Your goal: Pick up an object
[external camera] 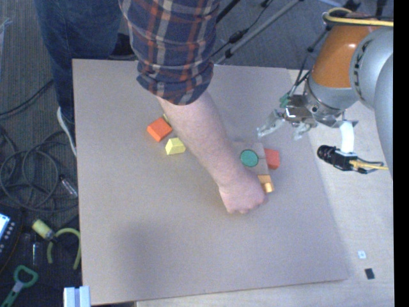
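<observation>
Small solid blocks lay scattered on the flat, matte beige tabletop: a green round disc, a red block just beside it, a small orange block below them, and, well apart to the left, an orange-red block near a yellow wedge-like piece. A person's bare forearm in a plaid sleeve reached across, the fist touching the small orange block. The metal tool hung above the red block, fingers spread apart, holding nothing.

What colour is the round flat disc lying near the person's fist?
Green: the round flat disc shows best in the camera view.
</observation>
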